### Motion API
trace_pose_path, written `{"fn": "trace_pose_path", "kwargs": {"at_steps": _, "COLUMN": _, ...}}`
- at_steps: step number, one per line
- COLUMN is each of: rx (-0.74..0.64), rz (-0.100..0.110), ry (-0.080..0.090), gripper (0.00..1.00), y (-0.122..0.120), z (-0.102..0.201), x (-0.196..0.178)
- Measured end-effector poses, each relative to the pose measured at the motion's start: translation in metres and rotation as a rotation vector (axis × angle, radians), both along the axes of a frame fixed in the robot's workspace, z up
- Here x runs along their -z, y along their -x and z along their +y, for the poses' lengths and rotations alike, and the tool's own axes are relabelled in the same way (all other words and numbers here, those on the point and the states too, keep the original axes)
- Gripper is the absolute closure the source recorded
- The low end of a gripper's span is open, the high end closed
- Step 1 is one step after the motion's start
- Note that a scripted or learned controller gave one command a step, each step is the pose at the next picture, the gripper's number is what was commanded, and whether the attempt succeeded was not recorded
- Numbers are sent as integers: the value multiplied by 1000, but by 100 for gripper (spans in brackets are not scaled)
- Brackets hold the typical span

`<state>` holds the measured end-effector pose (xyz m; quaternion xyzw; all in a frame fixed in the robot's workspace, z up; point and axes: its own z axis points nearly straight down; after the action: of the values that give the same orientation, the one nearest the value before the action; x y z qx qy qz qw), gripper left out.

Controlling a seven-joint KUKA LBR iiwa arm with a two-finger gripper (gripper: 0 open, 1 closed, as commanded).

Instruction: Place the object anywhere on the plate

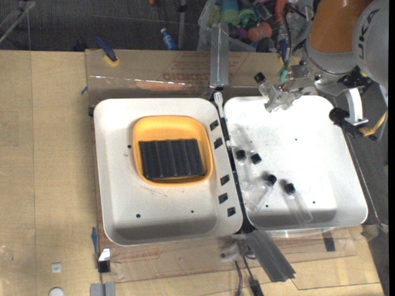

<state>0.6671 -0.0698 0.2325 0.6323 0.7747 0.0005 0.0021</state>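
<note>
Bench front: a grey bracket (266,256) lies at the near edge, below the seam between the bins.
Left bin (111,165): holds an orange plate (141,128) with a dark ribbed insert (171,158) lying on it.
Right bin (321,159): several clear bottles with black caps (265,187) lie scattered near its left and middle.
Arm (345,17): reaches in from the right, over the far edge of the right bin.
Gripper (285,91): clamped on a clear bottle (271,94), its black cap pointing up-left, lifted above the bin's far edge.
Background: a box of colourful toys (253,8) stands behind the bench.
</note>
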Motion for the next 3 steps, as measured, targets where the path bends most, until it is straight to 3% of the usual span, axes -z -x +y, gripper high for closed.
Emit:
{"fn": "trace_pose_path", "kwargs": {"at_steps": 1, "rx": -200, "rz": -1, "ry": 0, "gripper": 100, "y": -1, "z": 10, "x": -22}}
{"fn": "trace_pose_path", "kwargs": {"at_steps": 2, "rx": -236, "rz": -2, "ry": 0, "gripper": 100, "y": 0, "z": 32, "x": -27}}
{"fn": "trace_pose_path", "kwargs": {"at_steps": 3, "rx": -291, "rz": -2, "ry": 1, "gripper": 100, "y": -1, "z": 35, "x": -33}}
